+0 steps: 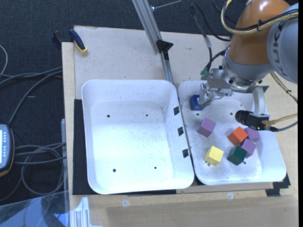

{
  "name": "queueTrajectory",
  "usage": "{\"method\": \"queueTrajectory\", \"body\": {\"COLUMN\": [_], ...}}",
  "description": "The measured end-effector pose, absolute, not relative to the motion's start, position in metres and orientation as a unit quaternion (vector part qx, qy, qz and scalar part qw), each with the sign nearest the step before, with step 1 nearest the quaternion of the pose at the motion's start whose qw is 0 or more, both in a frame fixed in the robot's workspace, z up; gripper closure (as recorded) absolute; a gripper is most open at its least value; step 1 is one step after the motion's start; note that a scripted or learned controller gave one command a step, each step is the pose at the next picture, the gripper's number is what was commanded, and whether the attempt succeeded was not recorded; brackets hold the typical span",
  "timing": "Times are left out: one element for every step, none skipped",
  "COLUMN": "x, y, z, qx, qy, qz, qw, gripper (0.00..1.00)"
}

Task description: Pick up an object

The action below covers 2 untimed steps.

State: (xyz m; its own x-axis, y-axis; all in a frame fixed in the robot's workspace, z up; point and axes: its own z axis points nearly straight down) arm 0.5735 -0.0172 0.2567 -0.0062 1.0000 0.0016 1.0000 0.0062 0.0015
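My gripper [206, 97] hangs low over the far left corner of the right bin [270, 167]. A small blue block [194, 102] lies right at the gripper's left side, touching or nearly touching it; whether it is held cannot be seen. Loose in the same bin lie a purple cube [206, 126], an orange cube [237, 136], two more purple pieces [249, 145] beside it, a green cube [236, 155] and a yellow cube [214, 155].
The left bin [94, 126] sits alongside, its rim meeting the right bin's. A slanted metal pole [149, 20] rises behind the bins. A blue and yellow clamp [78, 40] lies at the bench's far left corner. Cables trail off the left side.
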Motion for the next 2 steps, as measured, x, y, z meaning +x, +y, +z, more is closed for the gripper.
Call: {"method": "queueTrajectory", "body": {"x": [0.571, 0.58], "y": [0.031, 0.09], "z": [0.26, 0.246], "qx": [-0.705, -0.705], "qy": [-0.709, -0.71], "qz": [-0.0013, -0.0009], "qw": [0.0, 0.001], "gripper": [1.0, 1.0]}}
